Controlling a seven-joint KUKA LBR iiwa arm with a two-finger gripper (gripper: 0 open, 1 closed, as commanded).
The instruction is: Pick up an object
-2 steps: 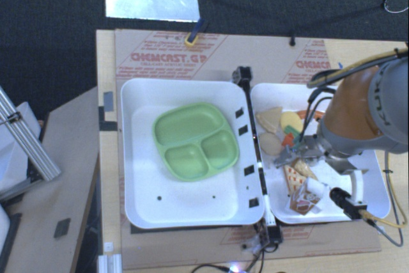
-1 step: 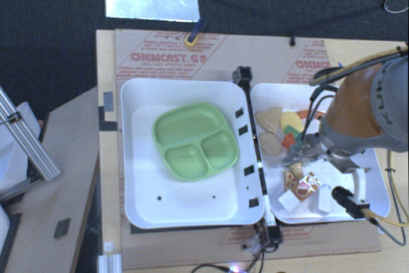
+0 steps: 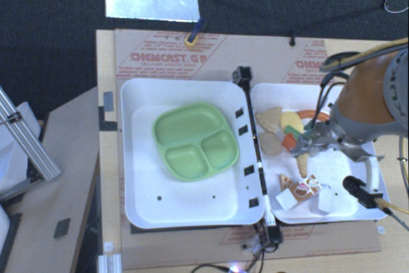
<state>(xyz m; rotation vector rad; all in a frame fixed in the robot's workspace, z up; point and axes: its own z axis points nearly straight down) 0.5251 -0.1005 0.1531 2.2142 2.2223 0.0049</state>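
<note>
Claw (image 3: 305, 142) over the toy food pile (image 3: 289, 131) in the right bin (image 3: 339, 214)

We cannot tell the claw's state; the small, light, stiff plastic pieces lie directly beneath and left of it, best pinched across a narrow edge. Farther left sits the green tray (image 3: 195, 140) in the other bin (image 3: 137, 201); the surface (image 3: 108, 61) offers cramped room.

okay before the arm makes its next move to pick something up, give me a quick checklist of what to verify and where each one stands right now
1. Gripper over the right bin, low among the cluster of toy food: ok.
2. Something held between the jaws: cannot tell, the wrist hides them.
3. Pickable pieces near it, the cone-shaped piece and the pizza slice: ok.
4. Pile crowded, pieces touching each other: not ok for a clean single grasp.
5. Green divided tray lies flat in the left bin, away from the arm: ok.
</note>
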